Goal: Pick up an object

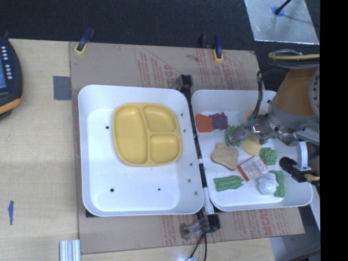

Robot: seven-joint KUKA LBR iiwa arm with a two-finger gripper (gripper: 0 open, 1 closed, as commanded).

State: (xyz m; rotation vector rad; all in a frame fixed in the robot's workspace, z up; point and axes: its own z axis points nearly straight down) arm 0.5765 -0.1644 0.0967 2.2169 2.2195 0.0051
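Nearest the viewer, the worktop's [43,189] front edge lies bare. Tool [239,136] hangs low in the right bin [228,203], finger state undeterminable, touching or just above a green piece [232,132] beside the yellow lump [251,145]. Centre on one item, descend vertically, avoid the crowded tan slab [225,155]. Left bin [98,200] holds a yellow tray [145,134].
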